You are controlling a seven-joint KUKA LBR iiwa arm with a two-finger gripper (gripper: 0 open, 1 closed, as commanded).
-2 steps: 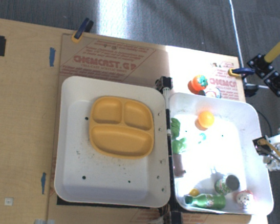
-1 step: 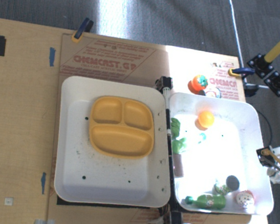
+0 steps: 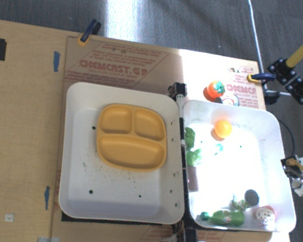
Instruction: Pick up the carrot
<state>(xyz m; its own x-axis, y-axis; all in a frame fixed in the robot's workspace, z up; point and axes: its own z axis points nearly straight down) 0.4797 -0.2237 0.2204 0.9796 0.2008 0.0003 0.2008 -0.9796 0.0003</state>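
Nearest the camera, a green bottle [image 3: 225,216] lies on its side against the near wall of the right bin [image 3: 284,181], beside a white speckled ball [image 3: 264,215]. I take the orange piece [image 3: 222,127] at the far end of that bin for the carrot, though glare blurs its shape. It lies apart from the green toys [image 3: 192,148] along the left wall, probably leaving room to come down around it. The yellow divided plate [image 3: 132,137] fills the left bin [image 3: 74,151], seemingly as a drop place. Whether my hand is spread or pressed together I cannot tell.
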